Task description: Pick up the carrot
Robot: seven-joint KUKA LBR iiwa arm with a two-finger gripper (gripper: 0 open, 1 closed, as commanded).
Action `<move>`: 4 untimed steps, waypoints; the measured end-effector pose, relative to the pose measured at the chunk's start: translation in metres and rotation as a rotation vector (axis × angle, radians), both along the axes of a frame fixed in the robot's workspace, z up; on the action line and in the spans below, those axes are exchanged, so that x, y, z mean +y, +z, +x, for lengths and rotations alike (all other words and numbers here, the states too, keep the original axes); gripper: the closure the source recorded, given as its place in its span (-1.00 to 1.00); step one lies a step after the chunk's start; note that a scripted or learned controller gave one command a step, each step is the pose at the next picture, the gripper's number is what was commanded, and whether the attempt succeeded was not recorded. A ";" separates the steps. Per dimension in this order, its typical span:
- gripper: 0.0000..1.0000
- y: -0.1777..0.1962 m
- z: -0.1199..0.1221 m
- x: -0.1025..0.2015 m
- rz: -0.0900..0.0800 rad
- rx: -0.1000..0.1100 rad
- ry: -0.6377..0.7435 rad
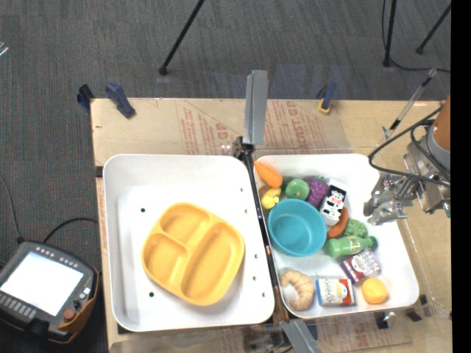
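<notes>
Carrot (268,173): lies in the right bin (403,259), at its far left corner, close against the wall that divides the two bins. Orange body, green end toward the near right.
Long axis: runs from far left to near right across the corner, as best I can judge.
Neighbours: a green apple (297,189) just to its right, a small yellow toy (271,198) just near of it, the blue bowl (296,227) nearer again. Crowded on two sides; the wall closes a third.
Gripper (384,206): at the right edge of the right bin, above its rim. Nothing is between the fingers; how far they stand apart I cannot tell.
Key relation: the carrot lies well to the left of the gripper and somewhat farther back, the whole width of the bin away, with purple grapes (317,192) and a cow-print carton (333,203) between.
Left bin (125,190): holds a yellow divided plate (193,251), no part of this job.
Judgement: approach not yet begun; fingers would best close across the long axis.
</notes>
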State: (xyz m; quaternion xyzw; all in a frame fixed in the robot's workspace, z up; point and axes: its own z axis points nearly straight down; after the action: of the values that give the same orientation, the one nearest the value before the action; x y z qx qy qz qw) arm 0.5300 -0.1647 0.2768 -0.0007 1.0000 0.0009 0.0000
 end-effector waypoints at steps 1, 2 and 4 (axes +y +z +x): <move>1.00 0.043 0.013 -0.048 -0.003 -0.004 0.123; 1.00 0.042 -0.046 -0.048 0.000 -0.002 0.546; 1.00 0.028 -0.039 -0.045 0.003 -0.002 1.137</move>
State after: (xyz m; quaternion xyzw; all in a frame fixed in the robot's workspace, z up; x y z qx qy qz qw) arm 0.4910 -0.2098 0.3043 -0.5391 0.8423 0.0023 0.0005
